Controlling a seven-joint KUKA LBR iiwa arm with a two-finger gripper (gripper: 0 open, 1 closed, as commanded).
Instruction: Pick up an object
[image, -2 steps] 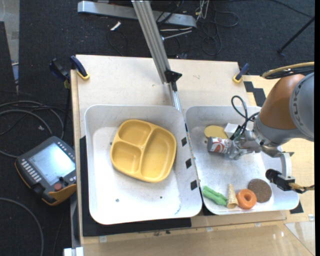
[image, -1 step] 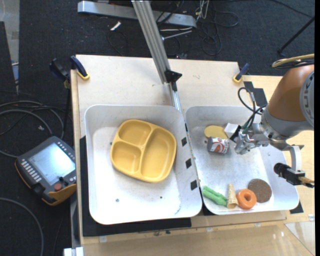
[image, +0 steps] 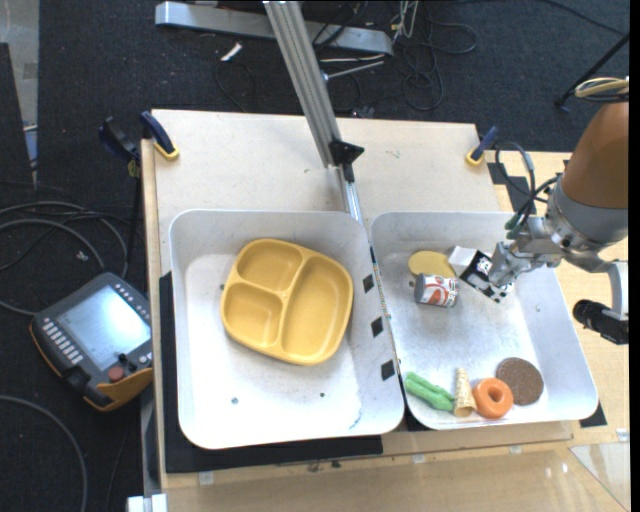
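In the right bin (image: 560, 330) my gripper (image: 490, 278) hangs low near the back, just right of a small red and white can (image: 437, 291) lying on its side. A yellow disc (image: 430, 263) lies right behind the can. A white and black piece sits at the fingertips; whether it is part of the gripper or a loose thing I cannot tell. At the bin's front lie a green bean pod (image: 428, 391), a pale cone (image: 462, 392), an orange ring (image: 493, 397) and a brown cookie (image: 520, 380).
The left bin (image: 200, 400) holds a yellow divided plate (image: 287, 300). A slanted metal pole (image: 315, 95) rises behind the bins' shared wall. A teach pendant (image: 95, 340) lies off the bench to the left. The arm's grey and orange wrist (image: 600, 170) hangs over the right bin's far corner.
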